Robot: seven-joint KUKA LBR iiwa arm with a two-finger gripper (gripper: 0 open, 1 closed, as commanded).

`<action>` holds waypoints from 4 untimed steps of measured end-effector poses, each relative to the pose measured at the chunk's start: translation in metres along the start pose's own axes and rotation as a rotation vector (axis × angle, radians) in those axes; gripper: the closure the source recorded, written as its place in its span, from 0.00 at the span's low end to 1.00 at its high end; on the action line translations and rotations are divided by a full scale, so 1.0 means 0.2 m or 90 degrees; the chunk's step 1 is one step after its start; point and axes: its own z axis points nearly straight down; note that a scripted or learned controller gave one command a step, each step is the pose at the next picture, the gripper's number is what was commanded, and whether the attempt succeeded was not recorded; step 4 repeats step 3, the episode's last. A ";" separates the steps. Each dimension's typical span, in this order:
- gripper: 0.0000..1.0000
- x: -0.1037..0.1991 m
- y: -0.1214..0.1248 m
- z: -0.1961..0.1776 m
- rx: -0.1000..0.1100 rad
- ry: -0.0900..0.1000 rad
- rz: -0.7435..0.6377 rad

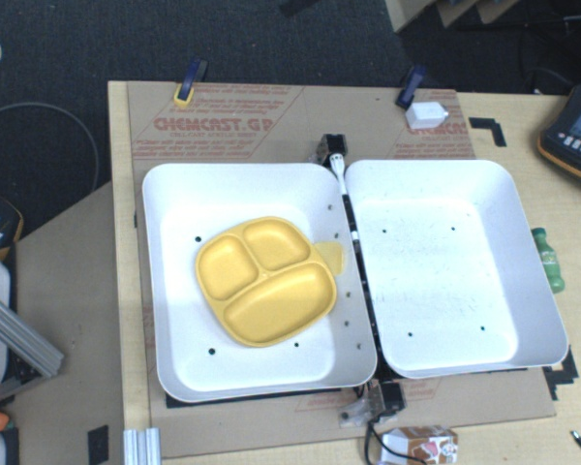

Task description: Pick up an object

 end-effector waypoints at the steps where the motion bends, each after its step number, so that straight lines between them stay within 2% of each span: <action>1: 1.00 0.02 -0.01 0.58 0.013 0.005 0.001; 2: 1.00 0.81 -0.01 0.75 0.010 0.007 -0.010; 3: 1.00 1.30 -0.01 0.73 0.005 0.006 -0.007; 4: 1.00 1.30 -0.01 0.73 0.005 0.006 -0.007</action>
